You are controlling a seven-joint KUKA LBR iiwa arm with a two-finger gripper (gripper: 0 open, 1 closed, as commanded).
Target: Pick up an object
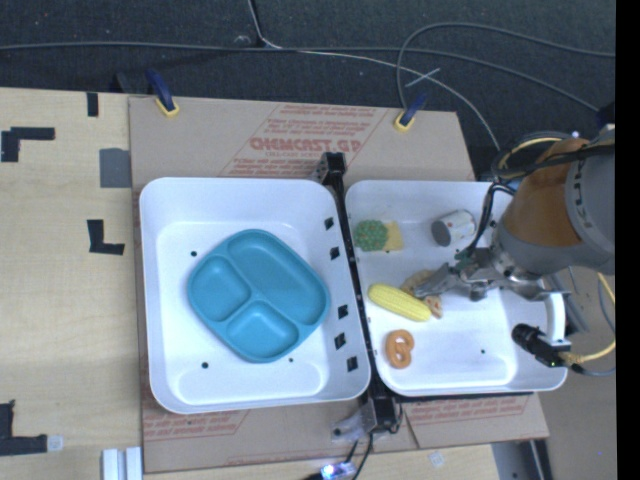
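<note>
The gripper (432,284) sits low mid-bin in the right bin (500,373), just beside the corn (400,301); whether it grips anything I cannot tell. If it closes off-centre, the rounded corn could roll free toward the pretzel (399,348).

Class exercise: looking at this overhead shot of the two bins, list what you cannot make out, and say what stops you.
1. The gripper: blurred in the camera view, so its state is unclear.
2. What lies beneath it beside the corn cob: hidden by the gripper.
3. The small grey-and-white object: too small to identify.
4. The arm: cut off at the right.
</note>
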